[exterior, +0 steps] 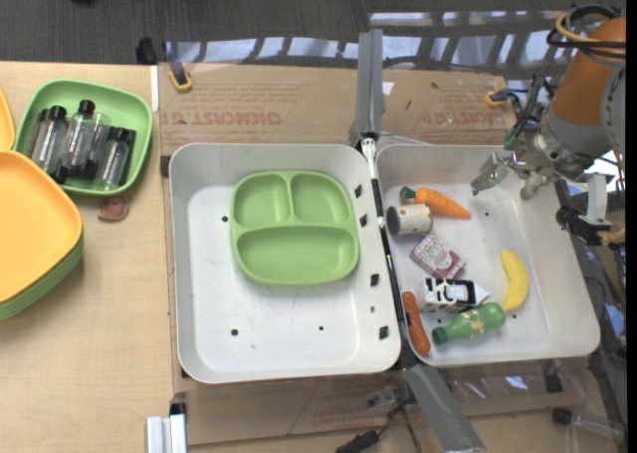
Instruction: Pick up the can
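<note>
The can (408, 219) lies on its side in the right bin (557, 341), close to the wall that bin shares with the left bin (199, 341), its open end turned toward the camera. A carrot (441, 203) sits just beside it on the upper right, nearly touching. Below it is a pink packet (437, 257), then a small black-and-white toy (450, 292), a green bottle (470, 323) and a second carrot (416, 323); a banana (514, 279) lies further right.

The tool (508, 170) hangs over the upper right part of the same bin, well apart from the can. Its fingers look spread, with nothing between them, so it reads as released and empty.

The step in hand appears to be the approach. To do it well, the tool should travel left across the bin until it is above the can, then turn so the fingers straddle the rounded body across its short width, not along its length. The tight spots are the shared wall on one side and the carrot on the other: a finger coming down on either would likely roll the can away or trap the carrot too. Descending straight, centred on the can, and closing only once low enough to catch its widest part seems the safest course, since a lying cylinder tends to slip out of a shallow pinch
</note>
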`<state>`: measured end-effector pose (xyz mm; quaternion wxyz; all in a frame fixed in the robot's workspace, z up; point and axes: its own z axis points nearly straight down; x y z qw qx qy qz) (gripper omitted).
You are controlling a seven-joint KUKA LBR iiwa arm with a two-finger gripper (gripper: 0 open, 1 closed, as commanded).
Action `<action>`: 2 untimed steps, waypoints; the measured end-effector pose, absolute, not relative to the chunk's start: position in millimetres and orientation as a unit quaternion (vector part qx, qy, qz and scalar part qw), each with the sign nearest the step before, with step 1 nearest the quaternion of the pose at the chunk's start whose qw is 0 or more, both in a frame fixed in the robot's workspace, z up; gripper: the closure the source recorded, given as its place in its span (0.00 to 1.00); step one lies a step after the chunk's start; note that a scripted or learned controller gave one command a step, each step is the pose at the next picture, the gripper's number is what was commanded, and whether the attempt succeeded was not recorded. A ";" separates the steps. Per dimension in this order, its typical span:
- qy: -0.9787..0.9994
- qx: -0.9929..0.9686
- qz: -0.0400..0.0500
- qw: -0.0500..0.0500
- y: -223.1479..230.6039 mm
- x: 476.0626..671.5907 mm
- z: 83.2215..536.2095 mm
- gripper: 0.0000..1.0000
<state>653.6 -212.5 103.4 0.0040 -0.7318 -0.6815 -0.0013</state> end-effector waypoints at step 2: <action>-0.741 -0.671 0.000 -0.001 -156.9 659.2 188.1 1.00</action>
